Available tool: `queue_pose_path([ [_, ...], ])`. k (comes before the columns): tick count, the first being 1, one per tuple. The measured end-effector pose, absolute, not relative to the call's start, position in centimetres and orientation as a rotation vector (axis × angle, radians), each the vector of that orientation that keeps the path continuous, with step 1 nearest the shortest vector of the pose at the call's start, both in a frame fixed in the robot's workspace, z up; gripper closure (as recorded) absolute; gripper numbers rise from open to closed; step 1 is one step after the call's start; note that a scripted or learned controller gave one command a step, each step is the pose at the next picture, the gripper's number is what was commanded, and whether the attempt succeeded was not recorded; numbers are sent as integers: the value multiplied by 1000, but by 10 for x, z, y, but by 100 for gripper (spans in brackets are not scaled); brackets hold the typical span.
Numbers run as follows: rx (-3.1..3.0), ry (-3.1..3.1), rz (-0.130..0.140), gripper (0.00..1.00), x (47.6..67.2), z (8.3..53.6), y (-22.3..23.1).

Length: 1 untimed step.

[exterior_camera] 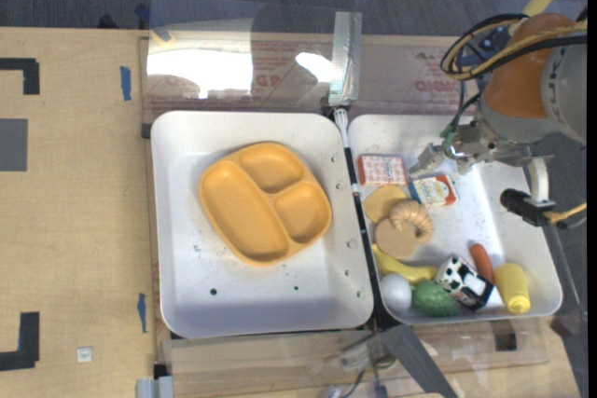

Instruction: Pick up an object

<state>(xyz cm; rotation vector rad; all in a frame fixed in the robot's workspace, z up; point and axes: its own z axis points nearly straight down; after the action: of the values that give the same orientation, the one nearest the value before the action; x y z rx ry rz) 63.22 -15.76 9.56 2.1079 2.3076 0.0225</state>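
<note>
Gripper (446, 156) hovers in the right bin (546, 280), how its jaws stand I cannot tell, just above a small white-and-red carton (435, 190), with a croissant (411, 219) nearer the front and an orange divided plate (265, 200) in the left bin (177, 294)

**What sits around my work**

Across from me, a three-compartment orange plate (266, 200) lies flat in the middle of a white bin (168, 200). The wooden bench (75, 200) beyond carries black corner marks (23, 75) and blue tape (125, 82). Behind the bin, a clear sheet (242, 61) glares.
</note>
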Motion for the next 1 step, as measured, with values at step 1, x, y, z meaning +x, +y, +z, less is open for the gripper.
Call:
queue_pose_path([
  [1,1987,2428,3,0,668,95,-157],
])
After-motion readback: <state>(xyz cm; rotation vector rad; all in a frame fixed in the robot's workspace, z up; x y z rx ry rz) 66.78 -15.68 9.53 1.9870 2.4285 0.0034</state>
